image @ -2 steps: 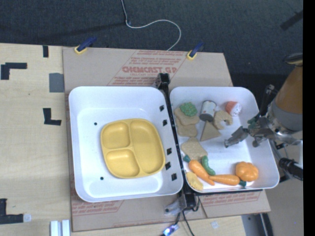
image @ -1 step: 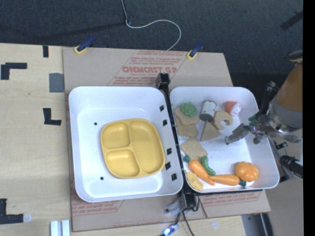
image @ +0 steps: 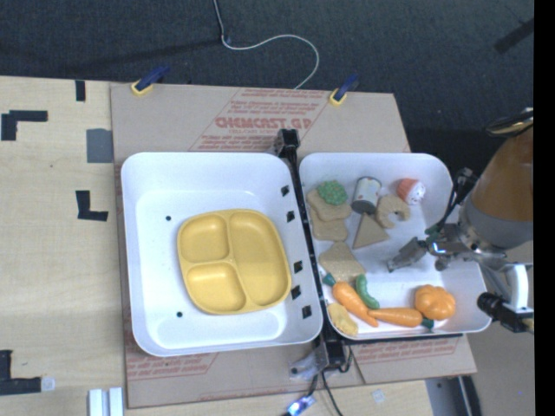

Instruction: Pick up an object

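Note:
The right bin (image: 440, 168) holds several toy foods. A green piece (image: 331, 192), a grey can (image: 367, 194) and a red-and-white piece (image: 410, 190) lie along its far side. Tan bread-like slabs (image: 340, 261) lie in the middle. Two carrots (image: 354, 302), a small green pod (image: 366, 291) and an orange pumpkin-like piece (image: 434, 302) lie along the near side. My gripper (image: 409, 257) hangs low over the bin's right half, just right of a tan wedge (image: 371, 233) and above the pumpkin-like piece. Nothing shows in its grasp.
The left bin (image: 147, 189) holds a yellow divided plate (image: 232, 260). Black clips (image: 297, 224) run along the divider between the bins. The grey arm with its orange band (image: 507, 189) fills the right side. A white cable (image: 269, 42) loops behind the cardboard base.

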You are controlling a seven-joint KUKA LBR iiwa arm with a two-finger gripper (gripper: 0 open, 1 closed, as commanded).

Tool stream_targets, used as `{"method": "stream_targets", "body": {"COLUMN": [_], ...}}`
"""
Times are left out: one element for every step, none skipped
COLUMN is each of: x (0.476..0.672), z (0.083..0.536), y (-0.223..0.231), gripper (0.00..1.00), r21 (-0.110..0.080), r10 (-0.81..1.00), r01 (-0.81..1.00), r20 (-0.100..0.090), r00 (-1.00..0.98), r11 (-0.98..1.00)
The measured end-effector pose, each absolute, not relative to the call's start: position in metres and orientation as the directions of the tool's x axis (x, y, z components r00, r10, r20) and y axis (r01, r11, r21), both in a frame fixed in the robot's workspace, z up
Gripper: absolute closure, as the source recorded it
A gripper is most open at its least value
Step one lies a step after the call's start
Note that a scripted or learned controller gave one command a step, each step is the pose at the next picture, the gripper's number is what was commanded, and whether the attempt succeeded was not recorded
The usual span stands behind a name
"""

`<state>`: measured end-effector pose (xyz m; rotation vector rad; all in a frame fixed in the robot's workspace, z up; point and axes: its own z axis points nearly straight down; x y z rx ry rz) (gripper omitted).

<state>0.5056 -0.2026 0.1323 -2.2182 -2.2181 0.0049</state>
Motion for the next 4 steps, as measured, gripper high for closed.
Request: {"method": "stream_targets", "body": {"x": [0.505,0.506,0.513,0.52], "z": [0.082,0.095,0.14,0.186], "y": [-0.202,-0.202,-0.198,-0.192], "gripper": [0.0,1.0,1.0,1.0], "r21": [-0.002,0.0,0.003,0.003], "r10": [1.0,1.0,1.0,1.0], "r01": [1.0,1.0,1.0,1.0], "r20": [-0.001,-0.002,-0.001,-0.001], "r00": [-0.001,-0.001,-0.002,-0.002], "r11": [0.001,0.001,0.002,0.002]}}
